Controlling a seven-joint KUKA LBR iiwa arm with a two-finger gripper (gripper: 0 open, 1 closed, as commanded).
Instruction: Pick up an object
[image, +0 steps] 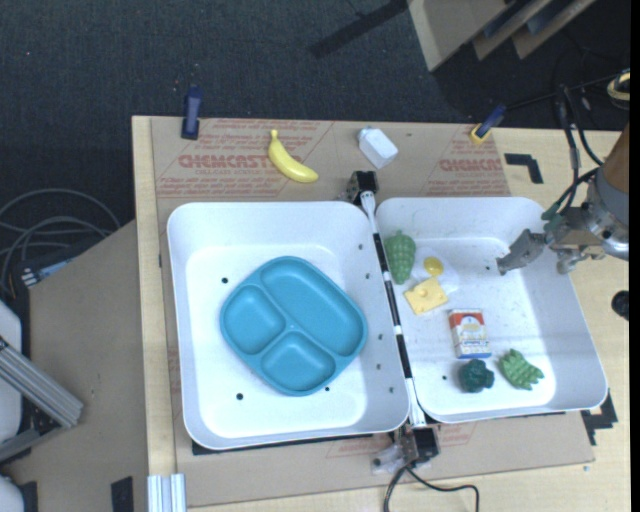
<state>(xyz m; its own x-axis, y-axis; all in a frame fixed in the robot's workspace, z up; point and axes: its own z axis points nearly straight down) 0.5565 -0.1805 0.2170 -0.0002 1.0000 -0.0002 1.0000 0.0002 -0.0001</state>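
Note:
The right bin (560, 300) holds several small objects. A green bumpy piece (400, 255) lies by its left wall. A small yellow piece (432, 266) and a yellow cheese wedge (427, 296) lie close beside it. Nearer the front are a red and white box (470, 333), a dark green broccoli (477, 376) and a light green piece (520, 368). My gripper (541, 260) hangs over the bin's upper right part, open, with nothing between its fingers. It is well apart from all the objects.
The left bin (190, 300) holds a blue divided plate (292, 323). Behind the bins, on the bench, lie a yellow banana (290, 160) and a white block (378, 147). Cables run along the right side behind my arm.

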